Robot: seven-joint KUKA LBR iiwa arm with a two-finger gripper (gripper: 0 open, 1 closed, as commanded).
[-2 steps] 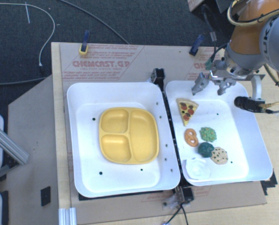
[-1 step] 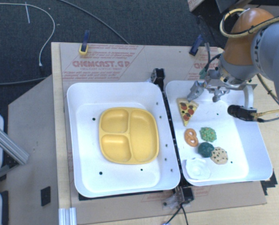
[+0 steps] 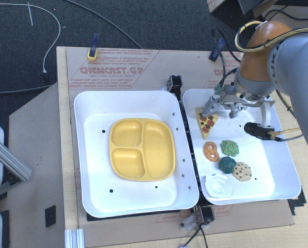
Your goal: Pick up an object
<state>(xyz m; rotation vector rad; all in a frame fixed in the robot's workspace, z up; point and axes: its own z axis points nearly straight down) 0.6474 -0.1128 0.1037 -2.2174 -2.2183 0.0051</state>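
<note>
bins (image 3: 92, 154) white | divided plate (image 3: 142, 149) yellow | pizza slice (image 3: 206, 124) yellow, red dots | pretzel (image 3: 211, 151) orange-brown | broccoli (image 3: 229, 148) green | round piece (image 3: 227, 165) dark teal | cookie (image 3: 242, 171) tan, dark specks | arm band (image 3: 262, 48) orange

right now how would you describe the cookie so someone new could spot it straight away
Look in the right bin, the one that holds the small food toys, and follow the cluster toward its near end. The cookie lies just right of the dark teal ball. It is the only tan round piece dotted with dark chips.
</note>
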